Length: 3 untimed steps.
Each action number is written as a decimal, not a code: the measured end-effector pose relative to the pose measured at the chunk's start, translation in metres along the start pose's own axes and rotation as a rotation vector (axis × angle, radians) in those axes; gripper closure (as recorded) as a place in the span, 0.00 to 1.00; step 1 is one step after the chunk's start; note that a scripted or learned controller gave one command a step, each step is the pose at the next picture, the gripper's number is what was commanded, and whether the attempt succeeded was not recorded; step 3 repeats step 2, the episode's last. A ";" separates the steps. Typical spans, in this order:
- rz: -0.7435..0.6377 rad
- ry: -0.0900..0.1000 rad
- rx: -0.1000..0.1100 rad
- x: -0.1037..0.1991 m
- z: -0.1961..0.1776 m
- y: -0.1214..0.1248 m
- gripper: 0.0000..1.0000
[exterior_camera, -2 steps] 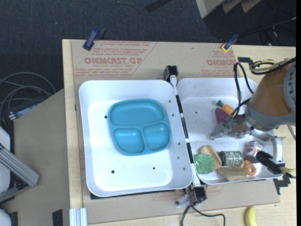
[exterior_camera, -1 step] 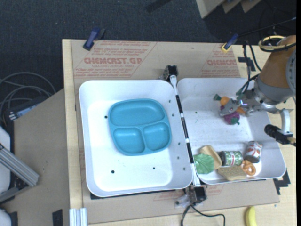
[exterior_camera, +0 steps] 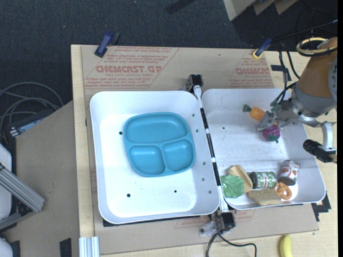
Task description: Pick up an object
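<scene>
— Where's the arm?
— The arm (exterior_camera: 317, 84) comes in from the right edge, orange band uppermost, grey wrist bent down and leftward.
— And the gripper?
— The gripper (exterior_camera: 269, 123) sits low, pointing left; finger state unclear.

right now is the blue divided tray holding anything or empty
Empty: the blue divided tray in the left bin shows three bare compartments; the toy food lies in the right bin.
</scene>
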<state>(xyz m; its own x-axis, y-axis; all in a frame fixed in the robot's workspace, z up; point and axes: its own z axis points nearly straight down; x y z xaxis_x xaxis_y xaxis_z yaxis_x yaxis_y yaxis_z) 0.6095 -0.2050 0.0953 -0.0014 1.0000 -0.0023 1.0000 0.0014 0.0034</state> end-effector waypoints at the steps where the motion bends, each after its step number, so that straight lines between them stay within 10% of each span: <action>1: 0.000 0.004 0.004 0.064 0.010 0.001 1.00; 2: 0.000 0.003 0.001 0.155 -0.091 -0.001 1.00; 3: 0.000 0.003 0.001 0.155 -0.091 -0.001 1.00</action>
